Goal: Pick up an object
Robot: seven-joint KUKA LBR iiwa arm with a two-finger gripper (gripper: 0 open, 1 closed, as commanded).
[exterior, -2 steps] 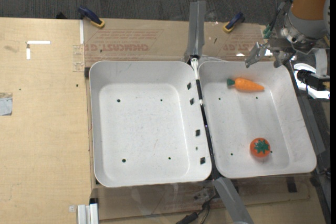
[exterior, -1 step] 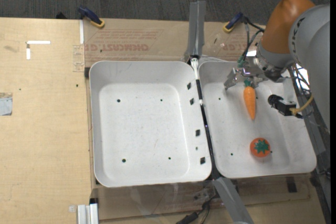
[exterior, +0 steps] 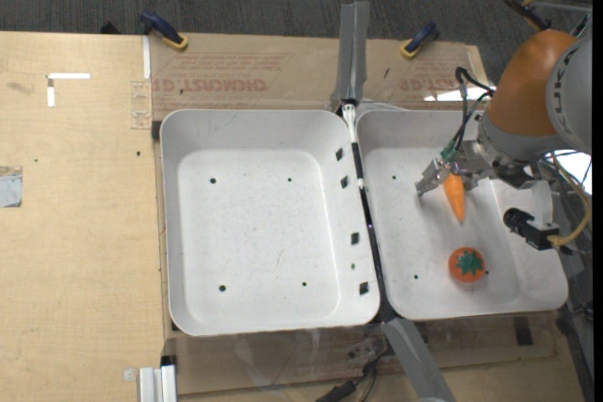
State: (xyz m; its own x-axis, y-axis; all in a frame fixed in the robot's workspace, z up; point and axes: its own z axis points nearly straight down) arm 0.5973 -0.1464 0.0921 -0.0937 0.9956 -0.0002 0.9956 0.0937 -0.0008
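Two white bins [exterior: 254, 132], one tomato [exterior: 466, 265], one carrot [exterior: 455, 197] between closed fingers [exterior: 450, 180].

Evenly and brightly lit from overhead, with no hard glare. Soft, short shadows under the arm [exterior: 542, 99] and inside the white bins' [exterior: 188, 202] rims. Slightly washed-out whites. Moderately sharp overall, a little grainy; mild softening toward the lower edge.
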